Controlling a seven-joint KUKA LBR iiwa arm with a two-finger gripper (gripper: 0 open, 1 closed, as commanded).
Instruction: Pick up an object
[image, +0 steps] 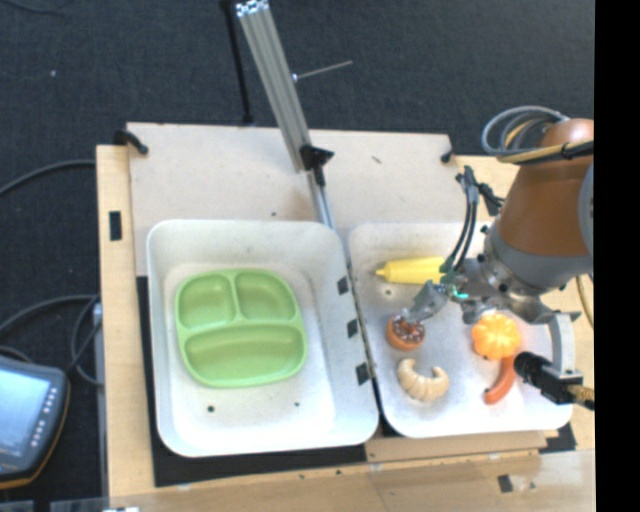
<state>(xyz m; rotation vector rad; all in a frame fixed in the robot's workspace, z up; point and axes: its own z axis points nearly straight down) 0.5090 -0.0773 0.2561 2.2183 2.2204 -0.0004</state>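
The gripper (420, 305) hangs over the right bin (400, 420), just above a small orange-brown toy (406, 333); its finger state cannot be told. Crowding by the yellow corn (410, 270) and croissant (423, 381) could spoil a grasp.

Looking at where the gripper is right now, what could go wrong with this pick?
The gripper sits low among crowded items: the donut, corn and croissant lie close together, so it may nudge a neighbour or catch two. The orange pumpkin lies partly under the arm, where a sweep could knock it.
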